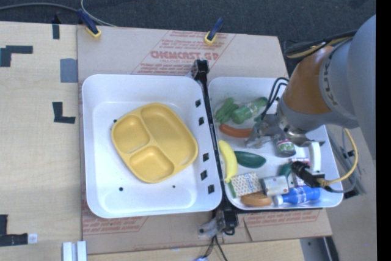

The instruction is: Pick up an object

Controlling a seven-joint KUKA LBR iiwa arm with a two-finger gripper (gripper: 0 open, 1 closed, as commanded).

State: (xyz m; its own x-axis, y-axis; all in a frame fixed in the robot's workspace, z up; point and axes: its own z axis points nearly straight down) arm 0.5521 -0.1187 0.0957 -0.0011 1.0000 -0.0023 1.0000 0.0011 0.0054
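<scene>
Gripper position: low inside the right bin, just above the dark green vegetable and just right of the orange-red sausage-like item; whether anything is pinched cannot be told at this resolution. Taking the dark green vegetable as reference, a banana lies just to its left against the bin divider, green leafy pieces sit above it, a checkered packet lies just below it, and a blue bottle lies below and to its right. Well to its left, the left bin holds a yellow divided tray, resting flat.
</scene>
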